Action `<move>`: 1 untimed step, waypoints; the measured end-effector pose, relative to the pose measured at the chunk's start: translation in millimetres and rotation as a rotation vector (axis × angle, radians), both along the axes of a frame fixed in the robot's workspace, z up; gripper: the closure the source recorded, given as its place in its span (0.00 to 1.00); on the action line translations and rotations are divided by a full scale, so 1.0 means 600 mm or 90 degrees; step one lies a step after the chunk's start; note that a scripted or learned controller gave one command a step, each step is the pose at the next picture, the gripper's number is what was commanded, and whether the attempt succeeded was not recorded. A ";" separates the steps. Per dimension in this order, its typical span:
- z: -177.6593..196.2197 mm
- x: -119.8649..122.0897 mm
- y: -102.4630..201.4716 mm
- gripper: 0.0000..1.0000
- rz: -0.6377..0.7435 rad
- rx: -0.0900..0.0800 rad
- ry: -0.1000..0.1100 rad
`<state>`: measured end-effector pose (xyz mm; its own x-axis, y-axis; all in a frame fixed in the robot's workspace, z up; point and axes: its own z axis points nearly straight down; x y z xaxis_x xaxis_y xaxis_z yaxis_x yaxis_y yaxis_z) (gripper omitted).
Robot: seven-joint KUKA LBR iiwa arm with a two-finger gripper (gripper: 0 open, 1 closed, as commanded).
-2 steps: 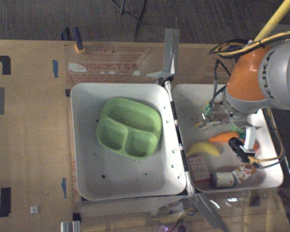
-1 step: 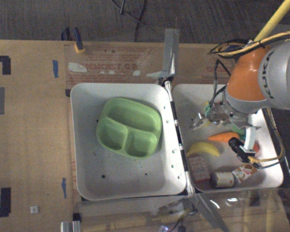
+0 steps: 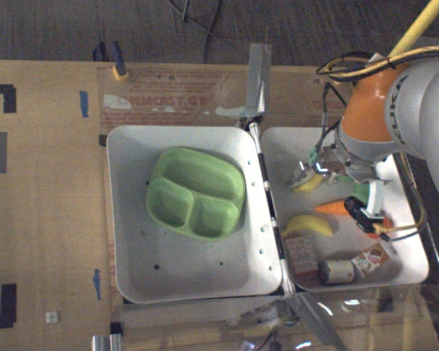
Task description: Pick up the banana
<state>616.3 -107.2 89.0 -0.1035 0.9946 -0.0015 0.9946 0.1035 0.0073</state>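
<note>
Yellow banana (image 3: 309, 226) lay in the right bin (image 3: 417, 265), just beside a carrot (image 3: 331, 208); the gripper (image 3: 312, 169) hung near a second yellow fruit (image 3: 308, 183); whether its pincer was apart or together, I could not tell. Descending there, it risked taking this wrong fruit.

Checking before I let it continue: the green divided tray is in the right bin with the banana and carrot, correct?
Not quite. The camera view shows the green divided tray in the left bin. The banana and carrot do lie in the right bin, under the gripper.
</note>
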 end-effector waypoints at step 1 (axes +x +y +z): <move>0.020 0.003 -0.002 1.00 0.001 -0.003 -0.005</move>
<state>618.3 -108.2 100.9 -0.1044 0.9945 -0.0075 0.9944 0.1045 0.0148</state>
